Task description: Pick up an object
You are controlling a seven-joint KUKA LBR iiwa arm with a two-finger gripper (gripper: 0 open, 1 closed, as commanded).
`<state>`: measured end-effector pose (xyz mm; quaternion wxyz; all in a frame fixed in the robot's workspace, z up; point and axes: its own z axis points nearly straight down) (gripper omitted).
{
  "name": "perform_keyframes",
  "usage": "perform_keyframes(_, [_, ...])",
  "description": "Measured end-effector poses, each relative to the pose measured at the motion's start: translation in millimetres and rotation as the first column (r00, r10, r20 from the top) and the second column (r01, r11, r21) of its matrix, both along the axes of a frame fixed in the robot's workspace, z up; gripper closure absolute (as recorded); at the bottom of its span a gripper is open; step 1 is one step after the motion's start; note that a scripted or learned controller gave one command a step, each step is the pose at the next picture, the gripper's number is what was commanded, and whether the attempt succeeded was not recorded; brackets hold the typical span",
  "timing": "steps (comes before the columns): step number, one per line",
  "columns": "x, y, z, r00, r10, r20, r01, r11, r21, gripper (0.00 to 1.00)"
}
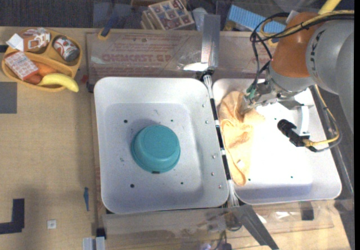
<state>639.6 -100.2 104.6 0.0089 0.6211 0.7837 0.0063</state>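
Tray: a yellow tray (11, 66) stands at the far left of the bench (45, 159), toward the back, with small food packs in it and a banana (59, 81) along its near edge
Left bin: the white left bin (112, 187) lies just beside its twin, their walls meeting down the middle
Bowl: a teal bowl (156, 148) sits near the middle of the left bin's floor, it seems mouth down, well apart from my hand
Cloth: a pale yellow cloth (239, 131) lies crumpled along the left wall of the right bin (292, 181), running from the back part toward the front, with its near end trailing in a thin fold
Hand: my hand (249, 97) is down at the back end of the cloth, touching its upper folds; whether it is spread or pressed together I cannot tell, since the cloth bunches up around it, and I cannot tell if any of the cloth is pinched
Arm: my grey arm (332, 58) comes in from the right over the back of the right bin, its orange band (292, 46) just above the wrist
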Motion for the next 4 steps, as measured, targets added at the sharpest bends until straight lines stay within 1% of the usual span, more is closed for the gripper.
perform_keyframes(1, [0.0,-0.7,0.2,1.000,0.000,0.000,0.000,1.000,-0.001,0.00])
perform_keyframes(2, [29.5,0.9,-12.3,0.996,0.091,-0.017,-0.091,0.996,-0.003,0.00])
perform_keyframes(3, [-24.5,-2.4,-11.8,0.998,0.055,-0.007,-0.055,0.999,-0.001,0.00])
perform_keyframes(4, [-24.5,-2.4,-11.8,0.998,0.055,-0.007,-0.055,0.998,-0.001,0.00])
